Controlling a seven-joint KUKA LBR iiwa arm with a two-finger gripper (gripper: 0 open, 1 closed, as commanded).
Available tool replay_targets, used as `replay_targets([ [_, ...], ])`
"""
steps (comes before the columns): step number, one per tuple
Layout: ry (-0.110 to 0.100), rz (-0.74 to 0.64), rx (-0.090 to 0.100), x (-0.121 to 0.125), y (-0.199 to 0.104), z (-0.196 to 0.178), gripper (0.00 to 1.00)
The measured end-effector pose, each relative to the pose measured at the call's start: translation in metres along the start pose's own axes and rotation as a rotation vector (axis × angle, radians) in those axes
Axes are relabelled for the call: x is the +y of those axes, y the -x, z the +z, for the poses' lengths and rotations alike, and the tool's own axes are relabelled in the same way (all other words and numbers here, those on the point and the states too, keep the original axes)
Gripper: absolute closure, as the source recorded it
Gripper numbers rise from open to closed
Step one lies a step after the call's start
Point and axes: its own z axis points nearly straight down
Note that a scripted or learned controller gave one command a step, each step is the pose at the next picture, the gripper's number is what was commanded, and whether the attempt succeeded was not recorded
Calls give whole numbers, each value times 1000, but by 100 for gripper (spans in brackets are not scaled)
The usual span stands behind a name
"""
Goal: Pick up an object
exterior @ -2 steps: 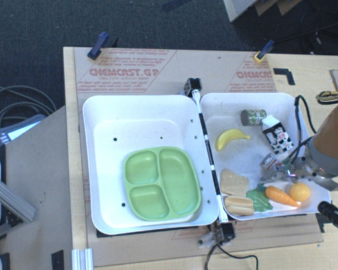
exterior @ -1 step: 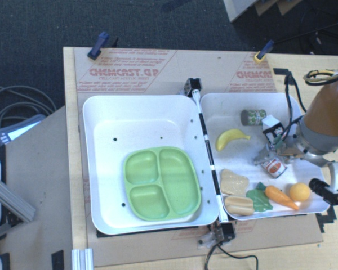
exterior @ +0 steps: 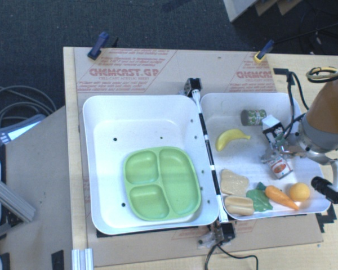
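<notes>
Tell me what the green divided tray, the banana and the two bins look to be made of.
Green tray: likely molded plastic, matte, with uniform color and soft rounded dividers. Banana: probably a plastic toy, evenly yellow with a smooth surface, though real fruit can't be ruled out. Left bin and right bin: thin white plastic, slightly glossy, with rounded molded rims.

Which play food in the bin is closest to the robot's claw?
The small red-and-white can, right beside the gripper. The banana, carrot and orange lie farther off.
</notes>
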Motion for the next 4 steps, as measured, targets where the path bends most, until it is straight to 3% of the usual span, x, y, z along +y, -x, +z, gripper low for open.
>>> replay_targets([
  [1,-1,-1,2,49,-63,10,100],
  [2,-1,0,2,64,-99,10,100],
  [3,-2,-1,3,49,-173,-91,100],
  [4,-3,0,2,25,-197,-150,100],
])
